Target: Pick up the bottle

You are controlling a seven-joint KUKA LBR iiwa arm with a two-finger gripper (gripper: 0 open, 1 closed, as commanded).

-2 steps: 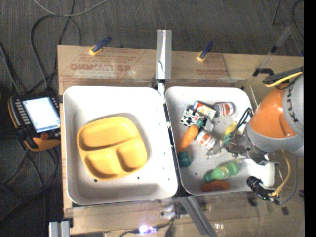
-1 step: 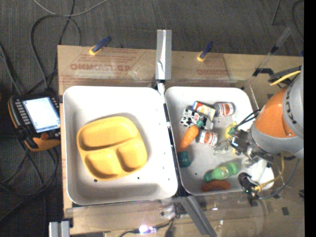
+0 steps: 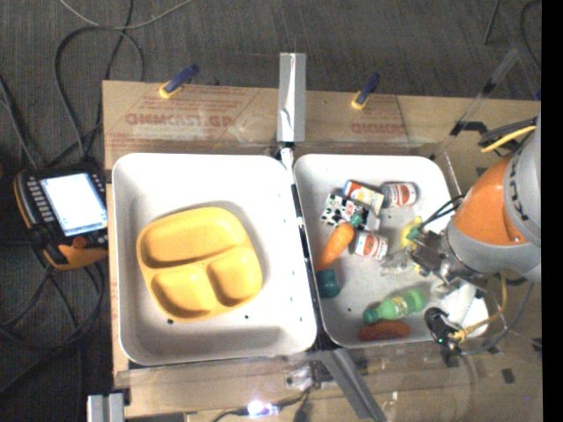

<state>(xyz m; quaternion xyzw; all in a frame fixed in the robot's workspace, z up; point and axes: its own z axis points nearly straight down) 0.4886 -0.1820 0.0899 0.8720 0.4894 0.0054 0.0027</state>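
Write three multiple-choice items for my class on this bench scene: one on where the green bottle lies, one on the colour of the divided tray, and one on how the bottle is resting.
1. Where is the green bottle?
A. In the right bin, near its front edge
B. On the yellow tray
C. On the floor beside the bench

2. What colour is the divided tray in the left bin?
A. Blue
B. Yellow
C. Red

3. How is the bottle resting?
A. Standing upright
B. Lifted clear of the bin
C. Lying on its side

Answers:
1. A: it lies in the right bin, just above a red object at the front.
2. B: the three-compartment tray is plainly yellow.
3. C: its length stretches across the bin floor, left of the gripper.
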